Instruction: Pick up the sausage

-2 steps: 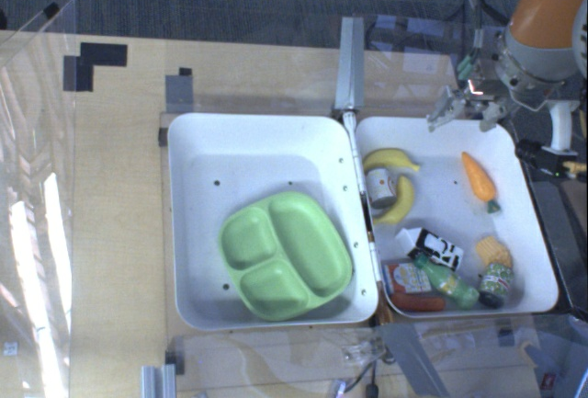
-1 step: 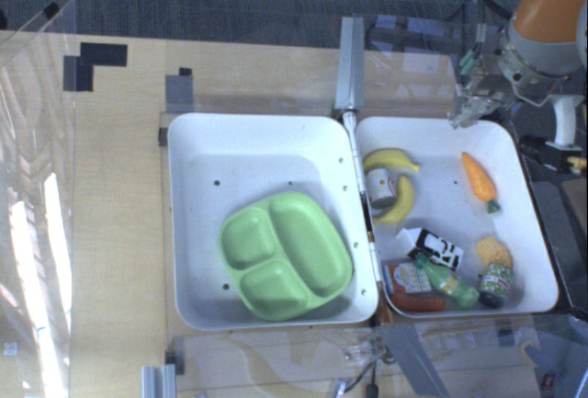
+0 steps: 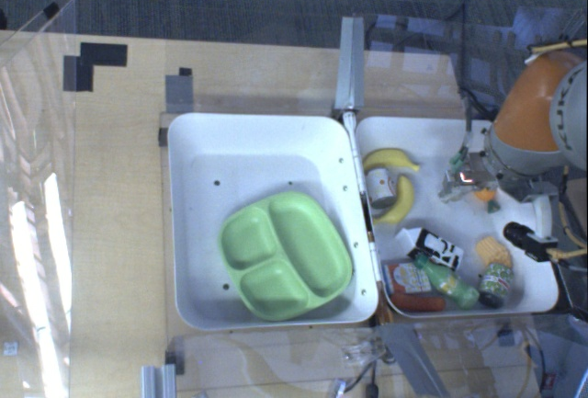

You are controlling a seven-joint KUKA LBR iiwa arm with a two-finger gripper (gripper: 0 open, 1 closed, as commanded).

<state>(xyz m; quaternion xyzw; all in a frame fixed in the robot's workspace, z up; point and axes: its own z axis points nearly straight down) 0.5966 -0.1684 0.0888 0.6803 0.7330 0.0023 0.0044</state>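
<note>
Notably: reddish-brown toy sausage [image 3: 418,302] at front edge of right white bin [image 3: 424,137]; probably light, smooth, rounded; grasp mid-length, crosswise. Gripper [image 3: 469,174] opening: cannot tell.

You are seeing the wooden worktop [image 3: 110,231] carrying two white bins, left bin [image 3: 184,203] and right bin [image 3: 533,295], lying side by side.

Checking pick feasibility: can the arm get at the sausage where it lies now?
Probably, but it looks tight. The sausage lies at the right bin's near wall, with a green bottle lying across its top side. The tool is above the same bin, farther back, with nothing between them.
</note>
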